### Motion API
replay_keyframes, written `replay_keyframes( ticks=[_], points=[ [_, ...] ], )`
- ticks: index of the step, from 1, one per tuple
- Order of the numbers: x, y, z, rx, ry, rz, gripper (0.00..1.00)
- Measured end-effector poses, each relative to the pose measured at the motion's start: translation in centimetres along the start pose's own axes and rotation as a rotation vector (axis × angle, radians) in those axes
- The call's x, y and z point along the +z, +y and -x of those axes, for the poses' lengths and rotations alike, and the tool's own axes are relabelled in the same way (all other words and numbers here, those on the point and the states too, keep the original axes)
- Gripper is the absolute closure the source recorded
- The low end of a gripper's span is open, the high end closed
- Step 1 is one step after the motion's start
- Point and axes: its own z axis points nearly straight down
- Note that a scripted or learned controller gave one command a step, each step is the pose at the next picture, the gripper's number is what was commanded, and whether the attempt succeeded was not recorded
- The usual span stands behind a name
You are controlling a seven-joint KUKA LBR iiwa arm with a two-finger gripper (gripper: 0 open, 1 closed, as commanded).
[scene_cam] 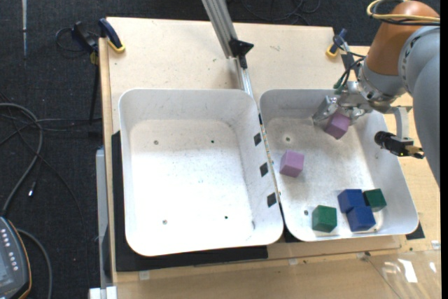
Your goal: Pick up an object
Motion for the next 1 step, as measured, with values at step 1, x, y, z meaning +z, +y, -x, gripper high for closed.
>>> replay_keyframes(
  ticks=[1],
  points=[
    [0.0, -1.97, -4.78, -0.003, 0.002, -0.001, 0.0]
  ],
)
